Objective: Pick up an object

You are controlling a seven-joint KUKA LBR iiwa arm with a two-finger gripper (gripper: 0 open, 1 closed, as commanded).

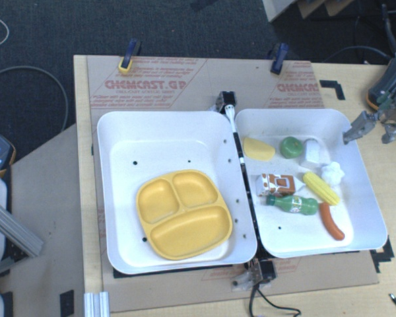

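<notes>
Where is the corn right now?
The corn lies in the right bin, toward its right side. A white fluffy thing sits just above it, the orange carrot just below, and the green bottle to its left.

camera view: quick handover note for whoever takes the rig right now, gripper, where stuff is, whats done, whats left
Gripper: open, holding nothing, above the right bin's far right rim.
Right bin holds the yellow lemon-like piece, green round piece, small carton, green bottle, corn cob, sausage, and white pieces.
Left bin holds the yellow divided tray.
Done: nothing picked yet.
Left: descend on one object, grasp, lift.
</notes>
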